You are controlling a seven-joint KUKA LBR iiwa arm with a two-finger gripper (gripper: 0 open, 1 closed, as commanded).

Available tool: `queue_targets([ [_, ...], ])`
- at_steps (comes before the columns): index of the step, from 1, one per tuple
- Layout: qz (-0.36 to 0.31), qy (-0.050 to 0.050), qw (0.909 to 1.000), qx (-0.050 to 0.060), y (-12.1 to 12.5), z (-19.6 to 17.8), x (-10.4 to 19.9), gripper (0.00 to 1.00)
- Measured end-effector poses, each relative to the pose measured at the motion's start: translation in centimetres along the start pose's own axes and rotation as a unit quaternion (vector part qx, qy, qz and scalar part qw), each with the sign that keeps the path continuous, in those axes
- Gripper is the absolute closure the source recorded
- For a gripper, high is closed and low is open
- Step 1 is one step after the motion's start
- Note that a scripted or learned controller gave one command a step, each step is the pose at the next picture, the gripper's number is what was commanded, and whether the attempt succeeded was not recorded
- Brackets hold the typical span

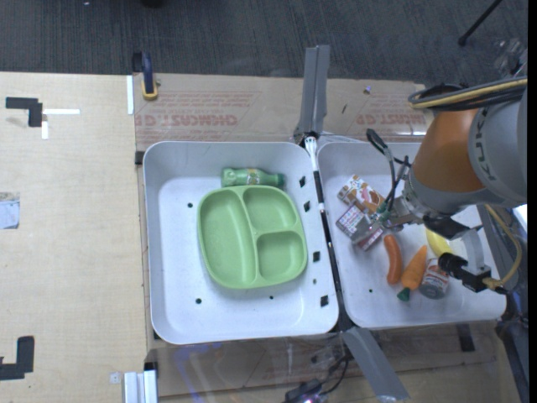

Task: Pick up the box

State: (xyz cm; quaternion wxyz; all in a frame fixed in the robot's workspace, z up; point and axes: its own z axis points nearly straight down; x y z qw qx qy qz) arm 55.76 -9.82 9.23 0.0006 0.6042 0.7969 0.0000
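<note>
In the right bin (470, 313), toward its left wall, I see the box (356, 207) lying flat, a second small carton (355, 225) touching it. I judge it light, stiff cardboard, slick with print, best pinched across its narrow sides. The arm (470, 154) leans in from the right, wrist low, the pincer (393, 217) just beside the box; how wide it stands I cannot tell.

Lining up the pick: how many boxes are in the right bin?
2: one box toward the bin's back, another box just in front, beside the hand. The arm may hide more.
</note>
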Motion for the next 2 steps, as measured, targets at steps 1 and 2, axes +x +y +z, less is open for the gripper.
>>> queue_targets([
  [1, -0.069, 0.000, 0.9976, 0.000, 0.6, 0.0, -0.2, 0.00],
  [2, -0.069, -0.001, 0.9976, -0.001, 0.7, -1.1, -0.2, 1.00],
])
